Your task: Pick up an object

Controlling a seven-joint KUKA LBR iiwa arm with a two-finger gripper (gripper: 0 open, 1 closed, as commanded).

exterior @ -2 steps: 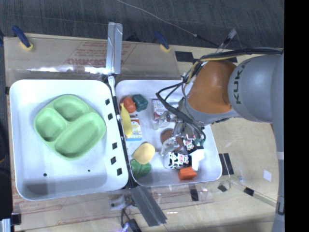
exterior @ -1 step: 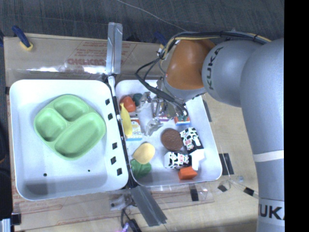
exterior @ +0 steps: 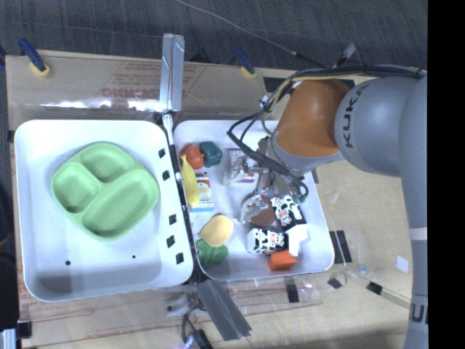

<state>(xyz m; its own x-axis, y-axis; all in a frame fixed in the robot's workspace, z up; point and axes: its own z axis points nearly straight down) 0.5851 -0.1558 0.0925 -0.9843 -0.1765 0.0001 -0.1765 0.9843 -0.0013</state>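
Observation:
The right bin point(exterior: 320, 257) holds a heap of small toys. Among them are a yellow lemon-like piece point(exterior: 216, 229), a green piece point(exterior: 211, 252), a cow-patterned block point(exterior: 267, 241), an orange block point(exterior: 282, 261), a yellow banana point(exterior: 190, 182), a red-orange piece point(exterior: 192, 155) and a dark green piece point(exterior: 211, 153). My gripper point(exterior: 261, 195) hangs over the middle of this bin, just above a brown and cow-patterned toy point(exterior: 280, 211). The orange wrist band point(exterior: 309, 122) hides most of the gripper from the camera.
The left bin point(exterior: 29, 267) carries a light green divided plate point(exterior: 105, 187). A metal clamp bar point(exterior: 171, 75) stands at the back between the bins. Cables point(exterior: 247, 133) loop off the wrist over the right bin's back part.

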